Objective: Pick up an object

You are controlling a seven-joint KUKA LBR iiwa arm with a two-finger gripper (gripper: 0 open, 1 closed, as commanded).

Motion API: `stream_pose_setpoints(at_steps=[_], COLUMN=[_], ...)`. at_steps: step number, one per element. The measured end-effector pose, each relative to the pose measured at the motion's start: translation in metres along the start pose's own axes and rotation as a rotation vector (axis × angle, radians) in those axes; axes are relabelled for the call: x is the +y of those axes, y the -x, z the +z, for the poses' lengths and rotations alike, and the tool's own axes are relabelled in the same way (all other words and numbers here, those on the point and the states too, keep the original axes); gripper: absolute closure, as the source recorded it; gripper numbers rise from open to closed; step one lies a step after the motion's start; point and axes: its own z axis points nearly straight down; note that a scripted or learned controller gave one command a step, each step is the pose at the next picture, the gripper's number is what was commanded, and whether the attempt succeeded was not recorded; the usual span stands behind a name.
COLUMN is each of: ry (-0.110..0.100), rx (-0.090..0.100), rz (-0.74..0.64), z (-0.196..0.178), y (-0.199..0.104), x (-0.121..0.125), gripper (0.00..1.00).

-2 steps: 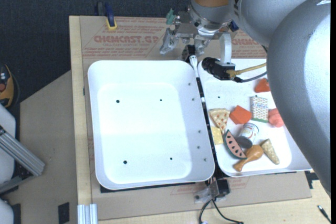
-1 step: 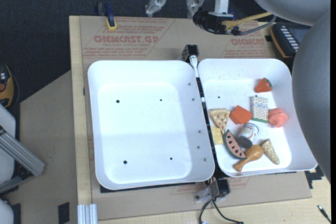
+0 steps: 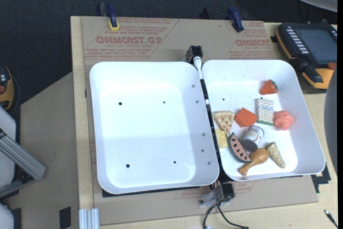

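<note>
Toy food pile (image 3: 252, 131) in right bin (image 3: 236, 75); left bin (image 3: 144, 75) beside.

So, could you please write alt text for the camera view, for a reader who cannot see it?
Two shallow white bins sit side by side on a bench; the right bin holds small toy foods, among them a watermelon slice, a pink ball and an orange block. The left bin shows its white floor.

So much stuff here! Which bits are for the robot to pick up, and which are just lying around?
For the job, all in the right bin:
watermelon slice, drumstick, pizza slice, orange block, pink ball, strawberry, patterned box, small can.

Just lying about:
left bin, blue clamps, handheld controller, cables.
</note>
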Motion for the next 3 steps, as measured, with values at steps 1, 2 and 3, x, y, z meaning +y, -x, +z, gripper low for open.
stream_pose_setpoints(at_steps=[1,2,3], ry=[-0.029,-0.014,-0.028], rx=[-0.012,-0.009,-0.012], rz=[0.011,0.008,0.011], z=[0.122,0.103,0.195], y=[0.007,0.005,0.007], x=[-0.003,-0.002,-0.038], gripper=[0.00,1.00,1.00])
